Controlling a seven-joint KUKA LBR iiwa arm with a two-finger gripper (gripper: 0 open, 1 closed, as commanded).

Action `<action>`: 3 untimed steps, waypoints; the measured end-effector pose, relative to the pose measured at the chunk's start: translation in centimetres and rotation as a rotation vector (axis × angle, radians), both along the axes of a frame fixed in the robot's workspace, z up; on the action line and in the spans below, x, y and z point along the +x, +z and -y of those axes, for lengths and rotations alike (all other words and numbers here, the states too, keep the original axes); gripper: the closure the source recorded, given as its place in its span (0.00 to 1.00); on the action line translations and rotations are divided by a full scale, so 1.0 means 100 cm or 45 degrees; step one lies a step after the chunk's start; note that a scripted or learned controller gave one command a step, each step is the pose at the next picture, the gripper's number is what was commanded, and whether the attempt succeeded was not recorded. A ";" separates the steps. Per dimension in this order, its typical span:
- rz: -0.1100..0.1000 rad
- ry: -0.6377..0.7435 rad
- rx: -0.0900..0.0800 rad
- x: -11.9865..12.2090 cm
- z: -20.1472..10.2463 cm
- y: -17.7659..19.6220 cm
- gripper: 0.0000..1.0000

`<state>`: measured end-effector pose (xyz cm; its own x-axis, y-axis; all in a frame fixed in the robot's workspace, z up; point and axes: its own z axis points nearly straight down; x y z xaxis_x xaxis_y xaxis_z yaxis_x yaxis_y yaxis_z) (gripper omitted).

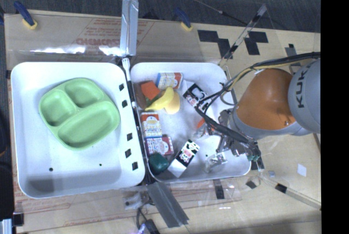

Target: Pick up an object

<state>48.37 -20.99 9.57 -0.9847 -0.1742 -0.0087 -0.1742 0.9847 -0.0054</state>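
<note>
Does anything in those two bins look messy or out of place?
Nothing looks spilled or broken. The right bin is a jumble: small cartons and a yellow toy lie at odd angles. The green divided plate sits tilted in the left bin.

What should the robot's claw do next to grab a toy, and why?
Probably slide a little left and go down onto the black-and-white carton. The claw sits low in the right bin near its bottom edge, with nothing seen between its fingers, and that carton lies closest beside it. The green plate sits far off in the left bin.
</note>
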 end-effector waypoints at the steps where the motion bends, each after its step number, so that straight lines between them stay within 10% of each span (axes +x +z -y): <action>1: -0.011 0.047 0.006 0.012 -0.058 -0.003 0.00; 2: -0.009 0.051 0.002 0.013 -0.056 0.008 1.00; 3: 0.000 -0.224 -0.031 0.008 -0.088 0.001 1.00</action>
